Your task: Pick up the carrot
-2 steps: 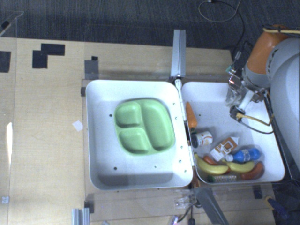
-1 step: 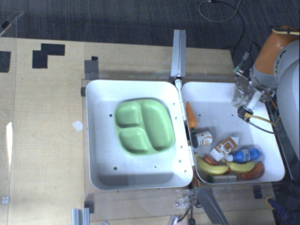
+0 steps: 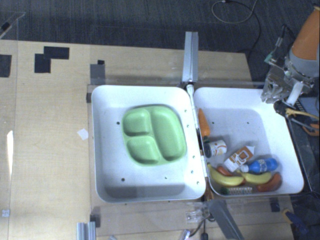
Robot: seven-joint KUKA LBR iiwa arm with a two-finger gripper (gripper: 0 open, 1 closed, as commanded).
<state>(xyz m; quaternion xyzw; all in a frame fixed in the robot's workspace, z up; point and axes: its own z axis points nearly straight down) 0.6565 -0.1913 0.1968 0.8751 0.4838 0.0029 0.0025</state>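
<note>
holding one carrot (image 3: pixel 202 123), two bananas (image 3: pixel 226 177): right bin (image 3: pixel 250 115)

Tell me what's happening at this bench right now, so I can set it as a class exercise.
A grey robot arm with an orange band reaches in from the right; its gripper sits over the right bin's upper right corner, with nothing visibly in it. The carrot it should pick up lies against that bin's left wall, untouched. Bananas and small packages crowd the bin's near edge. The left bin holds a green divided tray.
</note>
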